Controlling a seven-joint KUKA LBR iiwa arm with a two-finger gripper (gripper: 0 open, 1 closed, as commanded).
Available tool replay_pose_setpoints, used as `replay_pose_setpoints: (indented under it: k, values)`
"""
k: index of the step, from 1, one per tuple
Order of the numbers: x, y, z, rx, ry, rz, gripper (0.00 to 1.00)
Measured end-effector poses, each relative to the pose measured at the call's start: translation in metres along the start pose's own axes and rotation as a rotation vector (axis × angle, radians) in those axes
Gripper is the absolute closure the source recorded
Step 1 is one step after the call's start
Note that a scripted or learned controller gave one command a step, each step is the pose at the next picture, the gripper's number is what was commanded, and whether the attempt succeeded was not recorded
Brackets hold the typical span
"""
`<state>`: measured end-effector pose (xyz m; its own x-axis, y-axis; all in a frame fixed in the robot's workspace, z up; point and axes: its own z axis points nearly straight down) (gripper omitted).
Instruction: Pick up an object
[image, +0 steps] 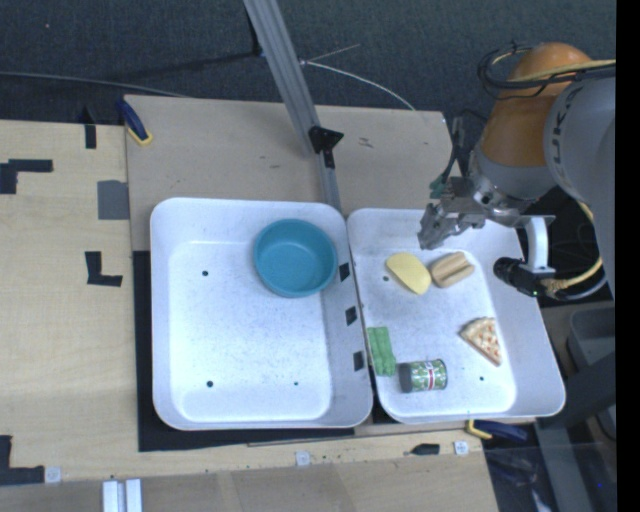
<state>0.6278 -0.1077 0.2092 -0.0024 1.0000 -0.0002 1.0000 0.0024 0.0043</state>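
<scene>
Arm's at the approach step: gripper (432, 237) hovers over the right bin (520, 395), holding nothing, opening unclear. Yellow piece (408, 272) sits just below; next move is dropping squarely onto it.

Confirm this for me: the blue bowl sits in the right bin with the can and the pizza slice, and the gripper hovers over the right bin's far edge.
Not quite. The camera view shows the blue bowl in the left bin, alone. The can and pizza slice lie in the right bin, with the gripper over its far edge.
</scene>
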Motion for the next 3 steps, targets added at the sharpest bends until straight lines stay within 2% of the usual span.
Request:
replay_pose_setpoints:
  k: [1,3]
  values:
    - [0.000,0.001,-0.053,-0.001,-0.001,0.001,1.00]
    - [0.102,-0.046,-0.024,0.009,0.001,-0.003,1.00]
